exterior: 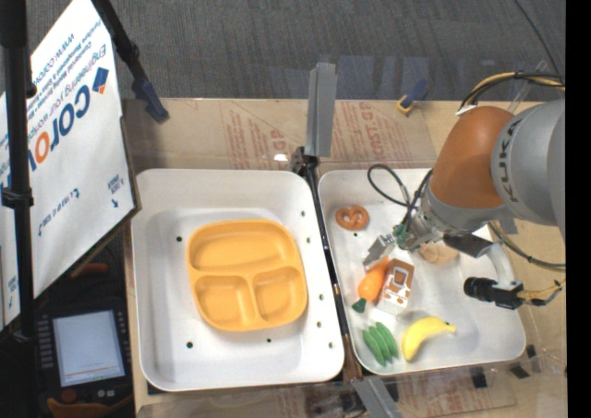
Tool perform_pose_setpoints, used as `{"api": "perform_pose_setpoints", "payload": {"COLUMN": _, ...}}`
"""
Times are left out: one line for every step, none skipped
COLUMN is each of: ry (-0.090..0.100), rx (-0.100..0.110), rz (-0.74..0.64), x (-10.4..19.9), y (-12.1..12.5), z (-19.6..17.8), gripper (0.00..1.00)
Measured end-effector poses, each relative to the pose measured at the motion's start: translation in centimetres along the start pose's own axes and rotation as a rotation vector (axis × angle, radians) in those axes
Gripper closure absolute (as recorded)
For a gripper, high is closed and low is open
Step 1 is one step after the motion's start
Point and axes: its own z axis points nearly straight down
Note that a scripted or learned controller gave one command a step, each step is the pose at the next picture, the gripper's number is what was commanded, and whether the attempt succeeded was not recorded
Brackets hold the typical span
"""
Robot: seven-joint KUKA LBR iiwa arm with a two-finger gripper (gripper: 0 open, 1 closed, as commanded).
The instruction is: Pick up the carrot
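Gripper [381,250] above carrot [372,283], arm [517,167] marked KUKA

The arm [517,162] enters from the right edge of the frame at mid-height, its grey link bending into a large orange band that fills the right-centre. From there the wrist slopes down and to the left, with black cables looping beside it. The end effector [381,248] sits low, just right of the frame's centre, pointing down-left.
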Motion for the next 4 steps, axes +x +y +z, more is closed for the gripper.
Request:
{"api": "perform_pose_setpoints", "payload": {"ry": 0.002, "rx": 0.002, "rz": 0.009, "x": -0.3, "y": -0.2, "z": -0.8, "gripper": 1.00}}
{"api": "perform_pose_setpoints", "payload": {"ry": 0.002, "rx": 0.002, "rz": 0.009, "x": -0.3, "y": -0.2, "z": -0.8, "gripper": 0.00}}
{"api": "perform_pose_setpoints", "payload": {"ry": 0.004, "rx": 0.004, "rz": 0.016, "x": -0.5, "y": -0.2, "z": -1.5, "gripper": 1.00}}
{"api": "perform_pose_setpoints", "payload": {"ry": 0.001, "rx": 0.002, "rz": 0.095, "x": 2.2, "y": 2.0, "z": 0.0, "gripper": 1.00}}
